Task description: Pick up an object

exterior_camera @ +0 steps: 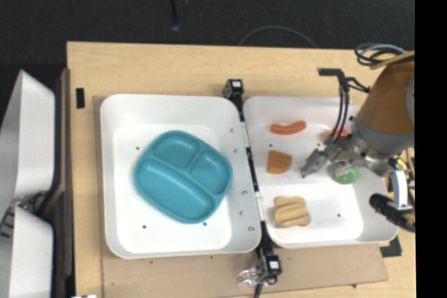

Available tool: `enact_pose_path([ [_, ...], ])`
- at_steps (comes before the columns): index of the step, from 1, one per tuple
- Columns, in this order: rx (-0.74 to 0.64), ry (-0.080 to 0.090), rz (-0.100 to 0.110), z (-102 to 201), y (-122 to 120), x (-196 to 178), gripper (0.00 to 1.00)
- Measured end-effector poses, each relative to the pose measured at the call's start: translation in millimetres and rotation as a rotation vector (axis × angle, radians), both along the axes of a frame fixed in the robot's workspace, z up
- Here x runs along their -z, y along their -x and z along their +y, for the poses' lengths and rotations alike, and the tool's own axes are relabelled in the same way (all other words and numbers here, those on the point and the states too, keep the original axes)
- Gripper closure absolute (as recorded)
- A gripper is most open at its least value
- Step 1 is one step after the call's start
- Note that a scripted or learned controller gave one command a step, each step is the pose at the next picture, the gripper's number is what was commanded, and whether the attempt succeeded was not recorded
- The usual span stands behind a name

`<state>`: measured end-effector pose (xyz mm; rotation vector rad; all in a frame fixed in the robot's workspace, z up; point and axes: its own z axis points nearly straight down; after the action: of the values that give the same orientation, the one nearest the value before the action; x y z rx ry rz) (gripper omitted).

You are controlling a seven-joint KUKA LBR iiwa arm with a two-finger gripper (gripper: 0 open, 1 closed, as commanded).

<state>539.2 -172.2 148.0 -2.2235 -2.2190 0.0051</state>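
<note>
Objects for picking lay in the right bin (316, 237), operator — you had four of them there. A small brown piece (279, 162) sat near the bin's left wall, about mid-depth. Behind it, toward the far side, lay an orange-red sausage shape (288, 127). Toward the near side sat a tan ridged item (290, 211) that looked like a bread roll. A green round thing (344, 174) sat further right, partly covered by the arm's wrist hardware.

You would have seen the gripper (312, 165) low over the right bin, between the brown piece and the green thing, its dark fingers (311, 163) pointing left. Nothing showed between those fingers; whether they stood apart or together you could not tell from this slant. The tips were near the brown piece, though contact could not be judged.

Further out, the arm (387, 108) — grey with its orange band — reached in from the right. The left bin (122, 234) held a teal divided plate (182, 176), lying flat and turned at an angle. Both bins rested side by side on the wooden bench (174, 63).
</note>
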Motion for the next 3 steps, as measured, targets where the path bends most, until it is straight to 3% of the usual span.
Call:
enact_pose_path([
  [1,0.002,-0.001,-0.008,0,-2,-14,1.0],
  [2,-0.002,0.0,-0.01,-10,-7,-72,1.0],
  [3,-0.002,-0.002,-0.005,-10,-8,-74,1.0],
])
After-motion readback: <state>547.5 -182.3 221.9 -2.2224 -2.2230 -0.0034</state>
